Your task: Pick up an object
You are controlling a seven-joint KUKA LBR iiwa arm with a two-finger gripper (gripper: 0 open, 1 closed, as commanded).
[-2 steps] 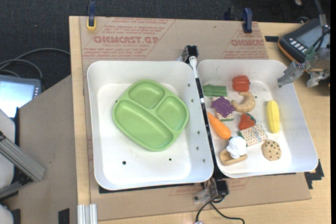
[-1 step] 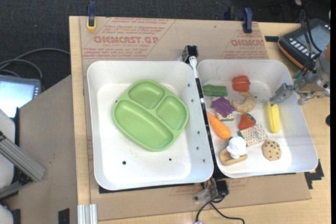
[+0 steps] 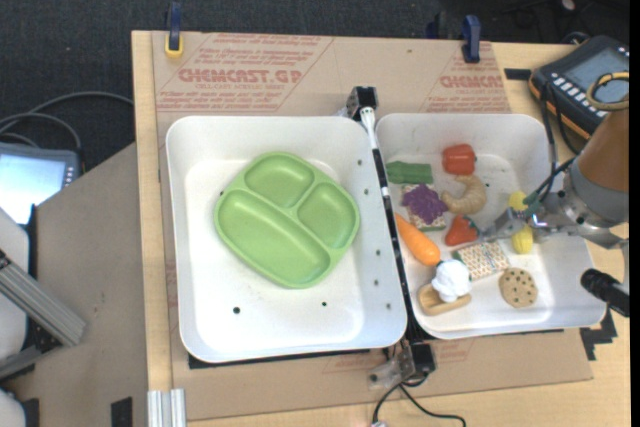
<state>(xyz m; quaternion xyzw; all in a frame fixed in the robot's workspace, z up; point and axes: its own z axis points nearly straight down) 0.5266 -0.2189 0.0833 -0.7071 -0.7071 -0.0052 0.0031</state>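
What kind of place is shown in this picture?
Probably a robotics lab bench: two white bins clamped to a board, toy food such as a carrot, and a robot arm reaching in.

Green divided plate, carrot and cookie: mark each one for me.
Green divided plate (image 3: pixel 288 231): camera view, on the ridge between its compartments.
Carrot (image 3: pixel 417 240): camera view, middle of its orange body.
Cookie (image 3: pixel 518 287): camera view, centre of its top face.

The grey arm (image 3: pixel 600 185) runs off the right edge beside the right white bin (image 3: pixel 540 315), its gripper's fingers too blurred to read.
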